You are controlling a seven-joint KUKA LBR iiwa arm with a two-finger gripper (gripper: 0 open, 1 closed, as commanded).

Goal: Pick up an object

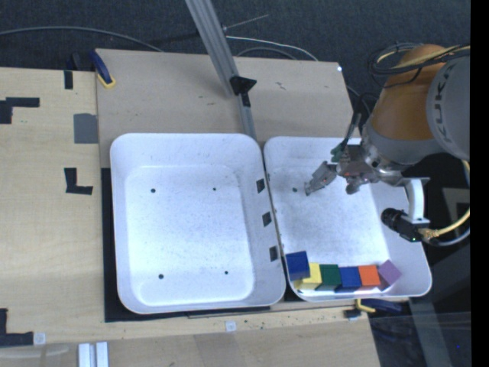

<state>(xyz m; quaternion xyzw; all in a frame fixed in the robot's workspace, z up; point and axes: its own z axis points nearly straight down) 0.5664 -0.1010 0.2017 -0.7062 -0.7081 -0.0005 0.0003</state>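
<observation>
Several small blocks line the near edge of the right bin (306, 220): a blue block (296, 263) on a yellow one (310, 277), then green (329, 274), blue (349, 277), orange (369, 275) and purple (389, 271) blocks. My gripper (334, 182) hangs over the upper middle of this bin, well above the row of blocks. Its two fingers are spread apart, open, with nothing between them.
The left bin (187, 220) lies beside the right one, joined by dark clips along the shared wall. A slanted metal pole (214, 33) reaches in from the top. A black cable fitting (401, 224) hangs at the right bin's right rim.
</observation>
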